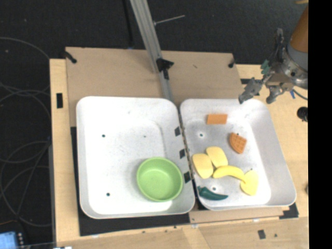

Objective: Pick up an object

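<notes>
My gripper hangs open above the far right corner of the right bin, with nothing between its fingers. Below it in that bin lie an orange block, a brown-orange waffle-like piece, two pale yellow pieces, a yellow banana, a yellow wedge and a dark green pepper. The orange block is the nearest item, to the gripper's lower left.
The left bin holds a green bowl near its front right corner. A grey metal pole slants up from between the bins at the back. Black clips sit along the seam between the bins.
</notes>
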### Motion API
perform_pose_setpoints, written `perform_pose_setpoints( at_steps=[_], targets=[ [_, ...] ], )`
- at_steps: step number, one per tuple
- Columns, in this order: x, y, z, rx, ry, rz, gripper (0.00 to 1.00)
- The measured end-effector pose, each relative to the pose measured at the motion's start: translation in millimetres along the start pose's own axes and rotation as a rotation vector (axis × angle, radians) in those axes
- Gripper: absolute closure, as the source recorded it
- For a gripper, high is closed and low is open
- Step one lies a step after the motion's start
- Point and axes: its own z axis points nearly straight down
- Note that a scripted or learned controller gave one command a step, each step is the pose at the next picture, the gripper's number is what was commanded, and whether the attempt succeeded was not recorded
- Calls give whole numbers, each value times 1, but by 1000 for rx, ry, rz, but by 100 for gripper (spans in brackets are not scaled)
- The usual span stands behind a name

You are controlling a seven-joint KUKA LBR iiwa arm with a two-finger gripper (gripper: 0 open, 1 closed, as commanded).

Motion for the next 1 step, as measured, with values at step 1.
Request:
perform_pose_setpoints(
  at_steps=[1],
  targets=[
    [0, 0, 0, 0, -1, 0, 0]
  ],
)
